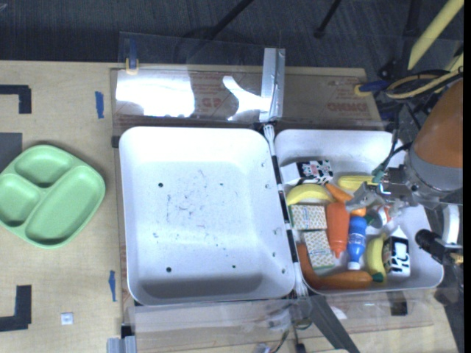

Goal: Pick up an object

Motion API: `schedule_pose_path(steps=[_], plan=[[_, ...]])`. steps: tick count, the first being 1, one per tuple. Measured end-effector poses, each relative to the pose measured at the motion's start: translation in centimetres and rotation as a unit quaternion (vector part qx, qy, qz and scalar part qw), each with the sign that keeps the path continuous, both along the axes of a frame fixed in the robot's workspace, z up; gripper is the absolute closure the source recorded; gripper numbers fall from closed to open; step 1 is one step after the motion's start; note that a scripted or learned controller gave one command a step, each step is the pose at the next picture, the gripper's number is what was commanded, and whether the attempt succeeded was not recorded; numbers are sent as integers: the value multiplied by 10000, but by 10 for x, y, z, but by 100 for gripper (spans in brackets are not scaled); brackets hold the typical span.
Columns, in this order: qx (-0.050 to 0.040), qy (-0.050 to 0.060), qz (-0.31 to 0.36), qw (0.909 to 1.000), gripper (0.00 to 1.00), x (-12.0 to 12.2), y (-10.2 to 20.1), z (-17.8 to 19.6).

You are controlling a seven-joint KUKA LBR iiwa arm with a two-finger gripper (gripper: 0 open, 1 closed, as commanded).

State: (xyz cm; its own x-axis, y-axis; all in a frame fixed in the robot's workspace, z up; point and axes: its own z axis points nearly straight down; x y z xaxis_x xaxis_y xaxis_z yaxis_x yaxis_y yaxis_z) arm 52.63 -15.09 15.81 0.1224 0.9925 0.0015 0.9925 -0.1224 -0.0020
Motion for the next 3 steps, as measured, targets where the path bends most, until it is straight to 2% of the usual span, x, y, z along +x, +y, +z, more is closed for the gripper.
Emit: schedule_pose_path(steps=[1, 2, 3], plan=[[-13, -30, 466, 9989, 0, 70, -21, -72], [-20, -62, 457, 9989, 100, 72, -22, -60], [-10, -17, 766, 9971, 100, 61, 1, 32]])
